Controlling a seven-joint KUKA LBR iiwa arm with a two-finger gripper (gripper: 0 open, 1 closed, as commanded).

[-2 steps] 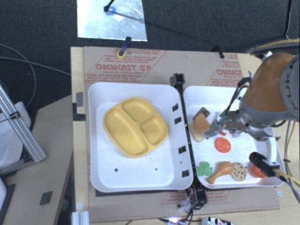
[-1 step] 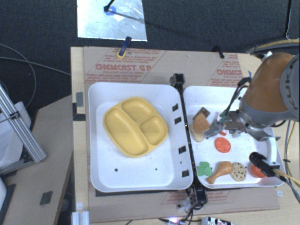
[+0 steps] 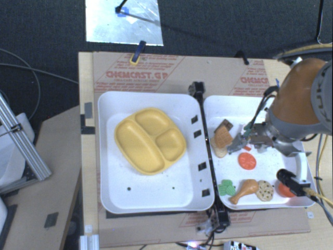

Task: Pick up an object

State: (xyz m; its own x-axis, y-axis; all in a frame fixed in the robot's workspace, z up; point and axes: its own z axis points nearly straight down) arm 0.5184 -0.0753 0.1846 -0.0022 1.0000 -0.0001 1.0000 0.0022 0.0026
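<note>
At right of centre, the gripper (image 3: 240, 142) hangs low beside the waffle cone (image 3: 222, 135) in the right bin (image 3: 297, 201), apparently lining up a grasp; whether its jaws are wide or narrow I cannot tell.

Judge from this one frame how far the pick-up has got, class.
Done: the gripper has reached the right bin, beside the tan wedge. In hand: nothing visibly lifted. Left: grasp and raise one item; the red disc and drumstick lie flat.

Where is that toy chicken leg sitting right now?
The chicken leg lies in the right bin, near its front edge, between a green piece on its left and a cookie on its right.
</note>
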